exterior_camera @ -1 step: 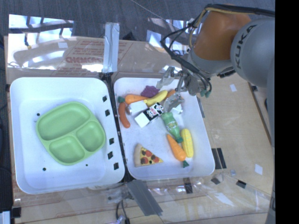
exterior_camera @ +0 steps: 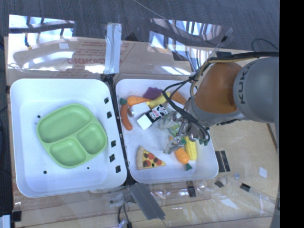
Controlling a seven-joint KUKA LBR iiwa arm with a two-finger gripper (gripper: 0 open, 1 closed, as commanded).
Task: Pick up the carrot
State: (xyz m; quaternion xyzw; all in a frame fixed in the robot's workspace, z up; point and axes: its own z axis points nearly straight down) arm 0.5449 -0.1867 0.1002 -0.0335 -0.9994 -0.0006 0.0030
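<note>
Where jaws (exterior_camera: pixel 176 144) hover, short orange carrot (exterior_camera: pixel 182 155), green tip

Left bin (exterior_camera: pixel 19 127): green plate (exterior_camera: pixel 71 135).
Right bin (exterior_camera: pixel 209 167): pizza (exterior_camera: pixel 149 159) at 7 o'clock, carrot (exterior_camera: pixel 181 155) beside corn (exterior_camera: pixel 191 147).
Gripper (exterior_camera: pixel 172 146): touching carrot.

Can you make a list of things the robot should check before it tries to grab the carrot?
1. Carrot in the right bin: ok.
2. Gripper over the carrot: ok, just above-left of it.
3. Carrot between the fingers: cannot tell.
4. Space around the carrot: not ok, corn lies against it.
5. Pizza slice out of the way: ok, apart on the left.
6. Green plate out of the way: ok, in the left bin.
</note>
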